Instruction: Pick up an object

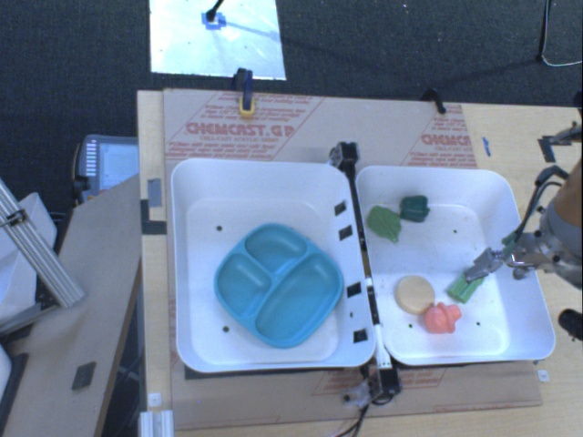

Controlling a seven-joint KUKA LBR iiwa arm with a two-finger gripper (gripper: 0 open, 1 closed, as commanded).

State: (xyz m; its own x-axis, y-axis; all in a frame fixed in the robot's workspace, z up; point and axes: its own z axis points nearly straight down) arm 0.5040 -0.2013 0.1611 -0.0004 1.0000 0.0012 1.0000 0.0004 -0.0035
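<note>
Beyond my two white bins [273,176] lies a brown board [310,121] with red print. Behind the left bin I read "CHEMCAST. G P" [240,129] on it. Behind the right bin the same red word, "CHEMCAST" [446,141], shows again, with smaller lines underneath too fine for me to make out.

- worktop [150,271] — pale wood, under a printed board [301,126]
- two white bins on the board — left bin [196,244], right bin [524,289], touching

Right bin's [524,209] centre floor lies open; toys [440,318] crowd its near side.
</note>
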